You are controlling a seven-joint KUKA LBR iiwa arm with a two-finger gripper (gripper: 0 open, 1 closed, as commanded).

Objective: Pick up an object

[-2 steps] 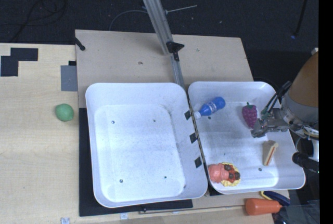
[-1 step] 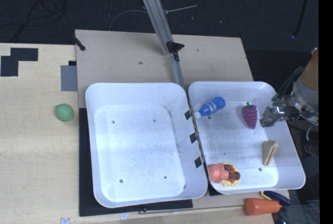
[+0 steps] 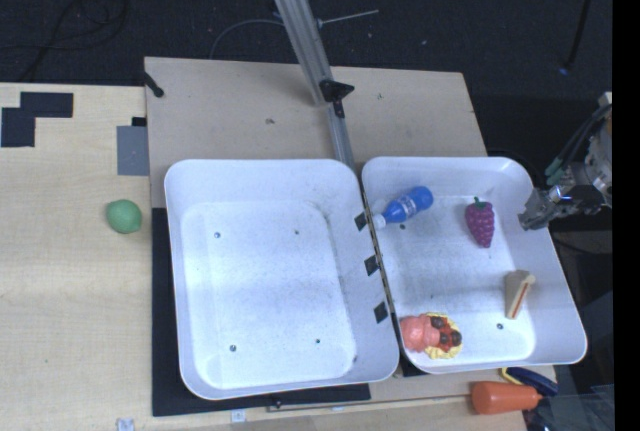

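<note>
Your right bin [image 3: 545, 344] holds four things: one blue bottle [image 3: 407, 205], one grape bunch [image 3: 481, 222], one sandwich wedge [image 3: 517, 293], one pizza [image 3: 431, 334]; no readable labels

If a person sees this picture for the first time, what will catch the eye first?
Probably the colourful things in the right bin: a blue bottle near its left wall, purple grapes further right, a pink-and-yellow toy at the front. The green ball alone on the bench, left of both bins, also stands out.

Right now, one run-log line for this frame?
arm: at right edge, gripper beside right bin rim | right bin: blue bottle, purple grapes, sandwich wedge, pizza toy | grasp: none seen
</note>
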